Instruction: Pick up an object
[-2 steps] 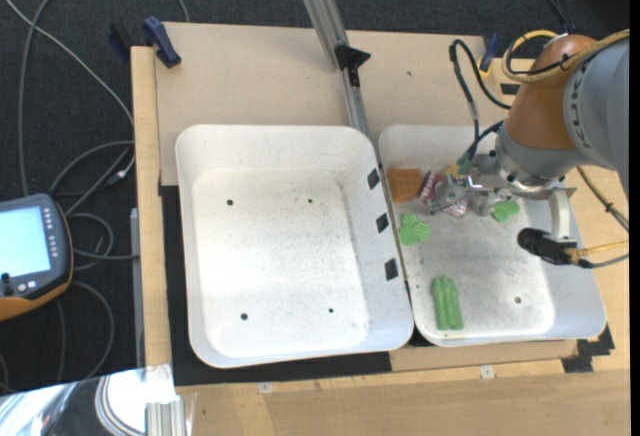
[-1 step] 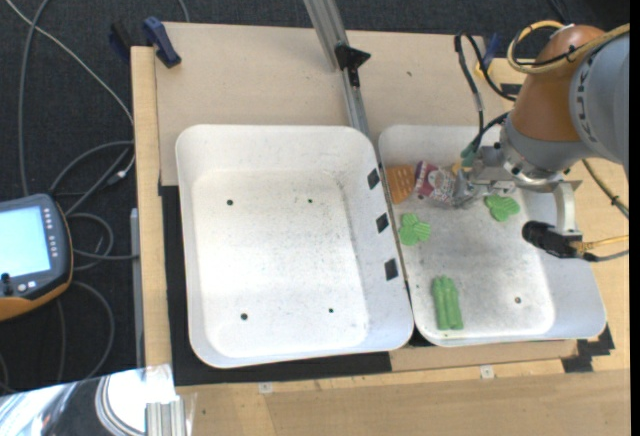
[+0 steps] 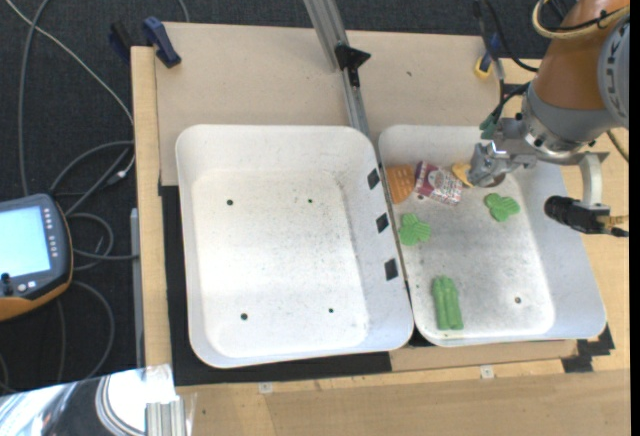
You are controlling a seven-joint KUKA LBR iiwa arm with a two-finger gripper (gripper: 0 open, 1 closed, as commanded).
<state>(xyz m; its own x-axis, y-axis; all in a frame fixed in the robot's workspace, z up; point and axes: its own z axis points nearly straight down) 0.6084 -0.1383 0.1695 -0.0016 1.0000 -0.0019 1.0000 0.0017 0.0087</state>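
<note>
The right bin (image 3: 540, 314) holds several small objects. A red-and-white packet (image 3: 438, 184) lies at its back, next to an orange ridged piece (image 3: 400, 184) by the left wall. A green leafy piece (image 3: 414, 230) sits left of centre, another green piece (image 3: 502, 208) to the right, and a long green vegetable (image 3: 446, 302) lies near the front. My gripper (image 3: 486, 170) hangs over the bin's back, just right of the packet and above a small yellow bit (image 3: 461, 172). Nothing shows between its fingers.
The left bin (image 3: 200, 164) lies beside the right one, with a raised divider between them. A metal pole (image 3: 320, 4) slants up from the back of the bins. Clamps and cables sit at the bench's back corners. A black part (image 3: 572, 212) of the arm overhangs the right rim.
</note>
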